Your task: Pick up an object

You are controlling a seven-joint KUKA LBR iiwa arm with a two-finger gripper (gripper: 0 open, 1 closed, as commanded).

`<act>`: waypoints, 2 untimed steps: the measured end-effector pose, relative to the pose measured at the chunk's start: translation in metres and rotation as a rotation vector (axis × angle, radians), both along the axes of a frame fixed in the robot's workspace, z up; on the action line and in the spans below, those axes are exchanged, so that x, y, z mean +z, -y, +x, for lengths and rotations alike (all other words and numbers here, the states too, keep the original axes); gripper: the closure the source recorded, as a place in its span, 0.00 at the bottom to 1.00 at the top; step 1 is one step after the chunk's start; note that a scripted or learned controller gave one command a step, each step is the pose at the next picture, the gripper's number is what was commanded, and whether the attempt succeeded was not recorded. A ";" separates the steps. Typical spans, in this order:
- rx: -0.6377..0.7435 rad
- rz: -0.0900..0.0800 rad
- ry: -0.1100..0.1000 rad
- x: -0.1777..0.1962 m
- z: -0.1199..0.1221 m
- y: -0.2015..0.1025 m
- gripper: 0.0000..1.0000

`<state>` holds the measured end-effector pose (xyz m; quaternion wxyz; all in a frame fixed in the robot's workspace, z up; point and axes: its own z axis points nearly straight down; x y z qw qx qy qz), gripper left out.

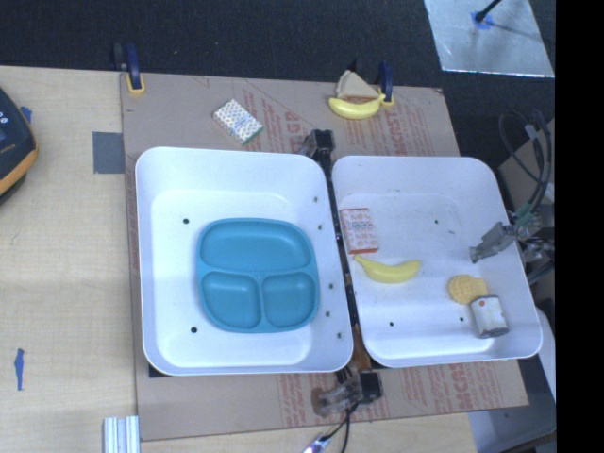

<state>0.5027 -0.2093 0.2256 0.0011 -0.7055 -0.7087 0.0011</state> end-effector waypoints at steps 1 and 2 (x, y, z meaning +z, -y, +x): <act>0.003 -0.001 -0.001 -0.134 0.058 0.002 0.00; 0.000 0.000 0.002 -0.125 0.154 -0.005 0.00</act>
